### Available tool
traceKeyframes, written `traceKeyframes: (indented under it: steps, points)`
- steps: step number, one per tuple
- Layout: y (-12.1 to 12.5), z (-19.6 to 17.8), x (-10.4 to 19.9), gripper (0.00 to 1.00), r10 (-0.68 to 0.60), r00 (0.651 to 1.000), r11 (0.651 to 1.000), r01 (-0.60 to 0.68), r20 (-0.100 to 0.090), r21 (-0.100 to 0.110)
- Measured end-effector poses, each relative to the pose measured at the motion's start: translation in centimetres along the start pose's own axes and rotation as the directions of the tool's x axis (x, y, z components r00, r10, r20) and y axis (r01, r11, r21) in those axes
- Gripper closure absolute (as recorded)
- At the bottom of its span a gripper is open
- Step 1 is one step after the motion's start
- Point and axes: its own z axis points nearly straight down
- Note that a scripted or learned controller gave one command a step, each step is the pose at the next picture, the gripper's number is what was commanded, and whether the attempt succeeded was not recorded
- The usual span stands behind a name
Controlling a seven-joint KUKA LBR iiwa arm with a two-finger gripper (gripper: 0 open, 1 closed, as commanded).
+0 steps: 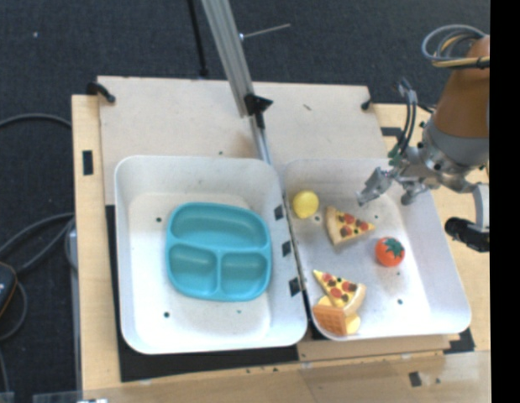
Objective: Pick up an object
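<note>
The right bin (436, 296) holds several toy foods. A yellow ball (306, 204) lies near its left wall. A pizza slice (348, 226) lies in the middle, with a red tomato (391, 251) to its right. A second pizza slice (339, 290) rests at the front on an orange wedge (333, 319). My gripper (387, 194) hovers over the back of this bin, above and to the right of the first slice. Its fingers (368, 192) stand spread apart with nothing between them.
The left bin (142, 309) holds a blue divided tray (217, 251). A slanted metal pole (230, 44) comes down to the back edge between the two bins. Bare bench board (175, 124) lies behind the bins.
</note>
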Motion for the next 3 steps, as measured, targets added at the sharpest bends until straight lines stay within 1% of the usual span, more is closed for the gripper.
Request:
traceKeyframes:
  steps: [1,2,3]
  points:
    - [-0.2,5.9,0.8,0.00,0.001,1.000,1.000,-0.001,-0.001,0.000]
    - [0.7,11.5,0.7,0.00,0.002,1.000,1.000,-0.002,0.000,-0.002]
    - [0.9,9.8,0.5,1.00,0.012,1.000,1.000,-0.012,-0.001,-0.014]
